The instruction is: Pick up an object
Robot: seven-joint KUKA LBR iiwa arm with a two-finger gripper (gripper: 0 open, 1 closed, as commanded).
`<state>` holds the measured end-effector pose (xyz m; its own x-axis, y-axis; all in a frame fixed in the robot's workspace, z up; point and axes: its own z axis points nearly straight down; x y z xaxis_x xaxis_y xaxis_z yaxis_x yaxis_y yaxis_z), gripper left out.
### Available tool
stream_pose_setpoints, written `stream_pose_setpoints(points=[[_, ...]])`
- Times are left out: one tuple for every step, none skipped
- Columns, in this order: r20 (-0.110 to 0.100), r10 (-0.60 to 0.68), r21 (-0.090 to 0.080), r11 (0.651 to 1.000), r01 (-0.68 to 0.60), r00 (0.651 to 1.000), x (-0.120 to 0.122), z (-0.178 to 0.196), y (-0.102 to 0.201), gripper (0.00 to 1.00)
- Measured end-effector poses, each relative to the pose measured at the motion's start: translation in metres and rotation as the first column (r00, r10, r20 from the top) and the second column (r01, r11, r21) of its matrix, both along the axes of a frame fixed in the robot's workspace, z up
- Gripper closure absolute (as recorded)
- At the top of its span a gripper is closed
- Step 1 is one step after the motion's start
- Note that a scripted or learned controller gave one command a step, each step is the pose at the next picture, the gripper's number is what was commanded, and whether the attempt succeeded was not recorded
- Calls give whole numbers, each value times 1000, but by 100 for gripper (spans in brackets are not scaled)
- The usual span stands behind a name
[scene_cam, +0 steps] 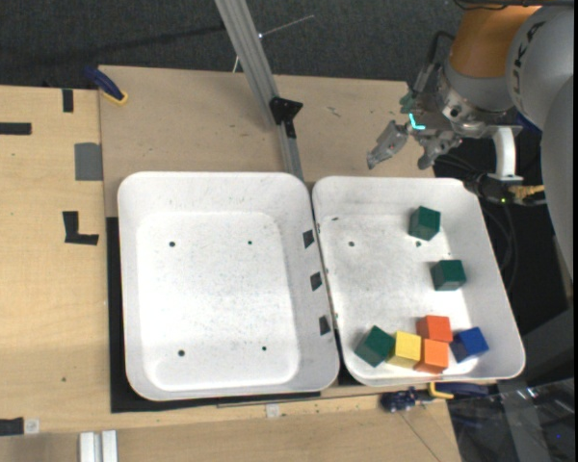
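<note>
Bins sit side by side before you: the left bin (215, 282) bare white, the right bin (385, 258) holding all the blocks. In it you see a green cube (425, 222) near the top, another green cube (449, 274) below it, and a cluster along the bottom edge — green (375, 346), yellow (407, 347), two orange (433, 341) and blue (470, 343). Above the right bin's top rim, your gripper (407, 151) hangs with fingers spread apart, gripping nothing.
</note>
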<state>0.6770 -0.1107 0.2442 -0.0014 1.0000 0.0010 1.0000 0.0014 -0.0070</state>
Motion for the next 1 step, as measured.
stream_pose_setpoints(points=[[5, 1, -2, 1000, -1, 1000, 1, 4, 0, 0]])
